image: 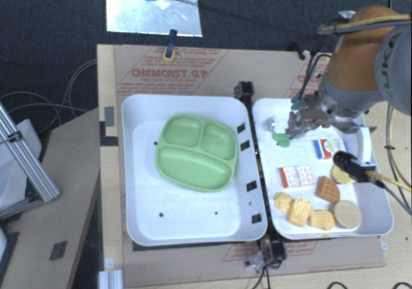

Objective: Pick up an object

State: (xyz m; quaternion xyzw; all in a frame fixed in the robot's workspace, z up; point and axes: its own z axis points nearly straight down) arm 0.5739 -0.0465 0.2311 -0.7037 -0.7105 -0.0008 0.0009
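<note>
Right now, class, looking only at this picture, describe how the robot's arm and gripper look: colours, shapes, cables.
The arm is thick and rounded, with a grey shell and a broad orange band above the wrist. Thin dark cables loop beside the wrist. The gripper is small, grey and metallic, much slimmer than the arm.

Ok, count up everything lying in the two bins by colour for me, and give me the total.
Green: 2 (plate, small piece)
Yellow: 4 (snacks, plus one partly hidden)
Brown: 2 (waffle, round biscuit)
Red and white: 2 (packets)
Total: 10
</note>
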